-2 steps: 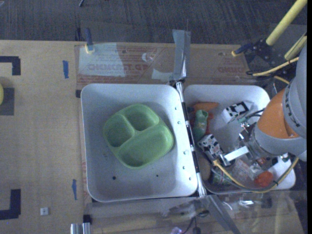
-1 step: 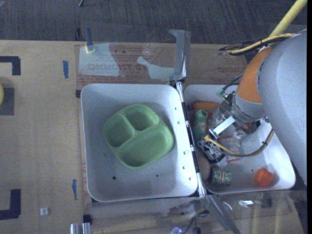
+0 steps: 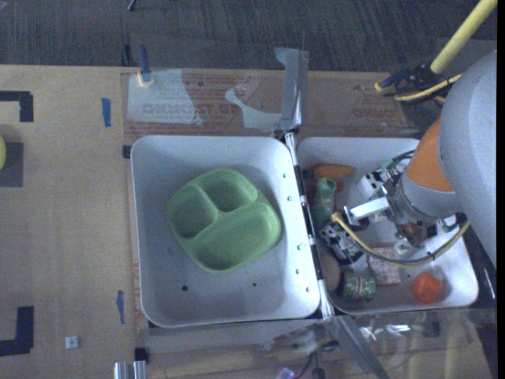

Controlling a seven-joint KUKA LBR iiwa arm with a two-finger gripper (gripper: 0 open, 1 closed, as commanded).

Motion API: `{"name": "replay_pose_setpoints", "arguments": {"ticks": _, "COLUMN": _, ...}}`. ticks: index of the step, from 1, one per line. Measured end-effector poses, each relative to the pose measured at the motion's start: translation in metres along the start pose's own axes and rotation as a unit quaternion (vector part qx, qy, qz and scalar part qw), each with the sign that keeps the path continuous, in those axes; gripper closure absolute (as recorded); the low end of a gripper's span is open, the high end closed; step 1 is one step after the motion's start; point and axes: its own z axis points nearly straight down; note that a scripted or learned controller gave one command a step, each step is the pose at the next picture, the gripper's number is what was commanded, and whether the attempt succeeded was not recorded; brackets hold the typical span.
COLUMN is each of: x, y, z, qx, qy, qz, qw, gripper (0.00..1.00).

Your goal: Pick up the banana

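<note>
In the right bin [image 3: 465,290], gripper [image 3: 359,227] state unclear; banana can't be made out

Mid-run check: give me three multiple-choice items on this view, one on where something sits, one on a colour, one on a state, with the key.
1. Where does the green divided plate lie?
A. In the left bin
B. In the right bin
C. On the bare bench

2. What colour is the band above the arm's wrist?
A. Blue
B. Orange
C. Green

3. How does the divided plate sit?
A. Flipped face down
B. Standing on its edge
C. Flat, compartments facing up

Key: 1 A, the plate rests on the left bin's floor, left of the shared rim. 2 B, an orange collar shows between the grey arm and the wrist over the right bin. 3 C, its three hollows open toward the camera.
</note>
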Motion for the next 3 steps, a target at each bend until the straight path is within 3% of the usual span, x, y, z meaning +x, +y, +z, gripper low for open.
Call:
{"name": "replay_pose_setpoints", "arguments": {"ticks": 1, "x": -0.003, "y": -0.020, "z": -0.001, "qx": -0.003, "qy": 0.001, "qz": 0.067, "qw": 0.9977, "gripper": 0.00}}
{"name": "replay_pose_setpoints", "arguments": {"ticks": 2, "x": -0.003, "y": -0.020, "z": -0.010, "qx": -0.001, "qy": -0.002, "qz": 0.067, "qw": 0.9978, "gripper": 1.00}}
{"name": "replay_pose_setpoints", "arguments": {"ticks": 3, "x": -0.072, "y": 0.021, "z": -0.029, "qx": 0.005, "qy": -0.008, "qz": 0.028, "qw": 0.9996, "gripper": 1.00}}
